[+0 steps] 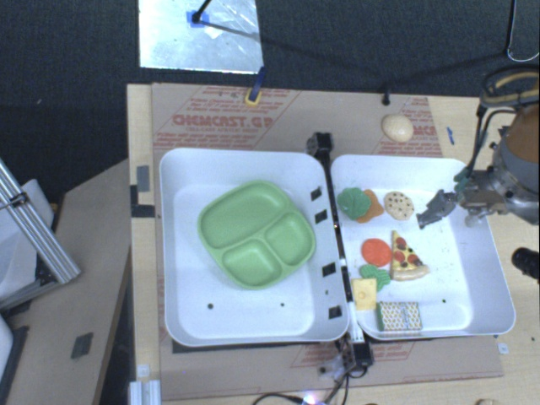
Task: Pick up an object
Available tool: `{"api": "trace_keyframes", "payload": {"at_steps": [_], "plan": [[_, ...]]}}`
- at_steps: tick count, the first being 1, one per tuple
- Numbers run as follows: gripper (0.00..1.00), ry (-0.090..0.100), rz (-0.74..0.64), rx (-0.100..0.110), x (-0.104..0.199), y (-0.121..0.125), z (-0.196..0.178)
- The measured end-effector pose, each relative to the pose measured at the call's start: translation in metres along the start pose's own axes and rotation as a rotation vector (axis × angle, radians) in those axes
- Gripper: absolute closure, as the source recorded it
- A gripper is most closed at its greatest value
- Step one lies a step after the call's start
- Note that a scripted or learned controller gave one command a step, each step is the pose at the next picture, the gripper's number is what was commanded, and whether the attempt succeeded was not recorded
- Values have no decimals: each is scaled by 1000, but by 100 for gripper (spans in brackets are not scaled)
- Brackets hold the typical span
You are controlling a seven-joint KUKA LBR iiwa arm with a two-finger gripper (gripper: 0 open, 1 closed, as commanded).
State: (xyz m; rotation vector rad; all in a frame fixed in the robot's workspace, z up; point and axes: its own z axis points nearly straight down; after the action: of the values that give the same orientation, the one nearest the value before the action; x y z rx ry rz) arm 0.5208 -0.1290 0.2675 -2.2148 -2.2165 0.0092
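Cardboard-covered desk [354,108] carried two white bins; the claw [432,211] hung over the right bin [481,310], its state not discernible. The cookie [398,205] lay just beside the claw's tip, toward the divider; the pizza slice [406,258] lay nearer the camera.

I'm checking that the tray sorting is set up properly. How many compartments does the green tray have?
3. The green tray in the left bin has one large compartment across its upper left and two smaller ones along its lower right side.
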Motion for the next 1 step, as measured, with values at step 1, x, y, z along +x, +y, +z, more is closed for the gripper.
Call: {"api": "trace_keyframes", "payload": {"at_steps": [1], "plan": [[0, -2, -3, -12, 0, 2, -6]]}}
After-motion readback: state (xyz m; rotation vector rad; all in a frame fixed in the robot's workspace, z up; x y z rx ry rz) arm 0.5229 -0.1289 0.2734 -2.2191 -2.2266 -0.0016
